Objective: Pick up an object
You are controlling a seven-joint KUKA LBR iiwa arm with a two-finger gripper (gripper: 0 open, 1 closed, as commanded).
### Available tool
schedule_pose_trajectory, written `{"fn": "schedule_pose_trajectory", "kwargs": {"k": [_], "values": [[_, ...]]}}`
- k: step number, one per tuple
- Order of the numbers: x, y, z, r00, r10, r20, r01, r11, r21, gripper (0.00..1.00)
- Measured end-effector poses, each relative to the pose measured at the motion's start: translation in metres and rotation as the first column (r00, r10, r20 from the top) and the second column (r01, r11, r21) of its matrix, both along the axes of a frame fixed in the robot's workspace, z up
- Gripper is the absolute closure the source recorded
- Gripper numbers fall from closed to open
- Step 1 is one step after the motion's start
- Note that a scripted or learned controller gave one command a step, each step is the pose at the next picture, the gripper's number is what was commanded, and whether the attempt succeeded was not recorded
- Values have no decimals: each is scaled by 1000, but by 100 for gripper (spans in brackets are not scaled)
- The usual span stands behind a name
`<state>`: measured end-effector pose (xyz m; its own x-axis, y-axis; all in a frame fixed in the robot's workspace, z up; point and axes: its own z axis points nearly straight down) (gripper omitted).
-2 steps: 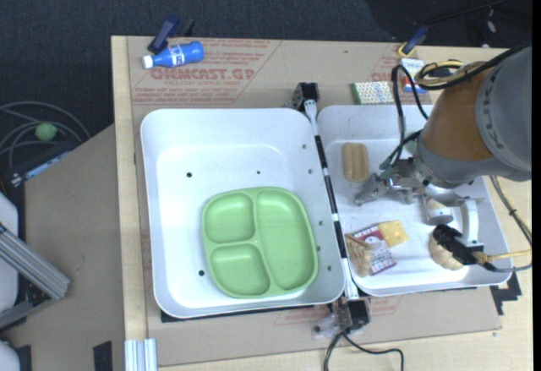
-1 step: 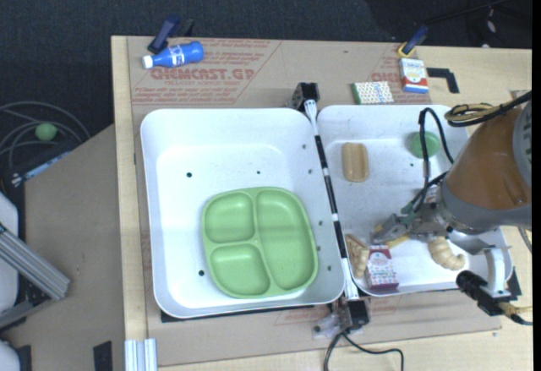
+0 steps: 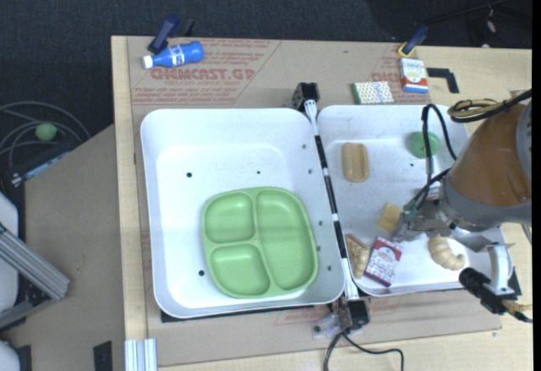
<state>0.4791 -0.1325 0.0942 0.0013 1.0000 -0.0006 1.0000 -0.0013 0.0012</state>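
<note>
The right bin (image 3: 380, 120) holds several small objects: a tan bread-like block (image 3: 355, 162), a green round piece (image 3: 420, 144), a small yellow block (image 3: 388, 216), a maroon packet (image 3: 383, 262), a tan waffle-like piece (image 3: 357, 253) and a beige lumpy object (image 3: 445, 251). My gripper (image 3: 412, 224) is low inside this bin, just right of the yellow block and above the maroon packet. The arm's wrist covers the fingers.
The left bin (image 3: 169, 192) carries a green divided plate (image 3: 257, 241). A blue and white bottle (image 3: 173, 54) lies on the bench at the back left. Small cards (image 3: 374, 92) and a box (image 3: 413, 74) sit behind the right bin.
</note>
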Motion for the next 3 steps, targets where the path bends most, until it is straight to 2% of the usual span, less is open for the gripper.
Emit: {"fn": "schedule_pose_trajectory", "kwargs": {"k": [1,2,3], "values": [[0,0,0,1000,0,1,0,1000,0,0],[38,29,-10,1000,2,0,-2,1000,0,0],[38,29,0,1000,1,1,-1,1000,-1,100]]}}
